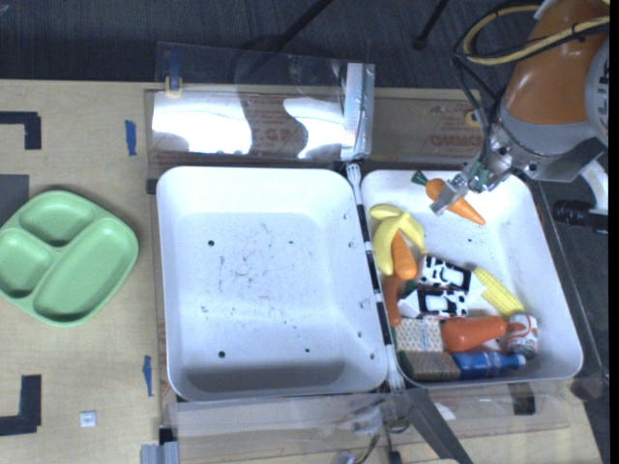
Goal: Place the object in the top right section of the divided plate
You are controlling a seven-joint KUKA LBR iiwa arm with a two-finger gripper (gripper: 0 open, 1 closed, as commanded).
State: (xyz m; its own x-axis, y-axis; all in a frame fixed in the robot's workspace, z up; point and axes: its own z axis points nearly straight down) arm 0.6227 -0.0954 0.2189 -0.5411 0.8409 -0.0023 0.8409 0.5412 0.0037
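The green divided plate [124,243] lies on the bench at the far left, outside both bins, with nothing in its three sections. An orange toy carrot [470,210] with a green top lies at the back of the right bin [551,288]. My gripper [458,192] reaches down from the right and sits right over the carrot's thick end, touching or nearly touching it. The wrist hides part of the carrot.
The right bin also holds a yellow banana [397,225], a corn cob [498,291], a black-and-white patterned box [440,288], an orange bottle [474,333] and other small items. The left bin [261,278] lies between the plate and the right bin. A clear screen [261,114] stands behind it.
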